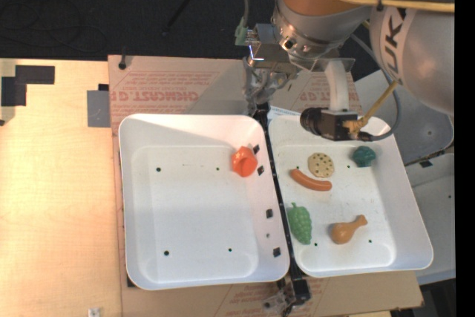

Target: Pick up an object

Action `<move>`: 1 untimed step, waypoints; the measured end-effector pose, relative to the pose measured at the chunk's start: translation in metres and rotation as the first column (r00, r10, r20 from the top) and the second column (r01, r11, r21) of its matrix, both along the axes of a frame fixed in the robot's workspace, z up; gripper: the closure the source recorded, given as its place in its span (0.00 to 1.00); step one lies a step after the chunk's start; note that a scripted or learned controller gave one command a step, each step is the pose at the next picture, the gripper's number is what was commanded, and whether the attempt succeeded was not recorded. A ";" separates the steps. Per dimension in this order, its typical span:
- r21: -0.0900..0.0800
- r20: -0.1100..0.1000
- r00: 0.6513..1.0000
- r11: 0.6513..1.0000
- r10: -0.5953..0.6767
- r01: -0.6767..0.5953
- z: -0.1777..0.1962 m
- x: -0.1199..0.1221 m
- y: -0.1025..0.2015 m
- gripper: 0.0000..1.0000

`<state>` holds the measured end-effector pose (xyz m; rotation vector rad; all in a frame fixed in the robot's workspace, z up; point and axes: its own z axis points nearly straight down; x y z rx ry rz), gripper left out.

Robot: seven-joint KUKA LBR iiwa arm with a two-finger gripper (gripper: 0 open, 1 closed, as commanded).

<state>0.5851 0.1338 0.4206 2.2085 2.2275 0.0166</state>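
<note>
The pale wood surface (52, 182) fills the left of the view, with a brown cardboard sheet (171, 89) lying on it under both bins. The sheet carries red printed lettering, seen upside down; it is too faint to read with confidence.

The left bin (148, 234) holds one thing: an orange toy (243, 161) lying close to its right wall, toward the far end.

The right bin (401, 234) holds five things. A green leafy piece (300, 223) lies by its left wall, near the front. Beyond it a sausage (311, 180) lies on the floor, with a speckled cookie (320, 164) just beside it on the far side. A tan drumstick (346, 229) lies near the front, to the right of the green piece. A dark teal piece (364, 156) sits by the right wall, toward the far end.

The grey arm at the upper right bears large black letters, partly cut off, of which "UK" can be read.

The hand (260, 89) hangs over the far end of the divide between the bins, above and just behind the orange toy and apart from it. Whether it is open or closed cannot be told, and nothing can be seen in it.
</note>
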 end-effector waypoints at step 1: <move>-0.002 -0.010 1.000 1.000 -0.003 0.003 0.032 0.034 0.076 1.00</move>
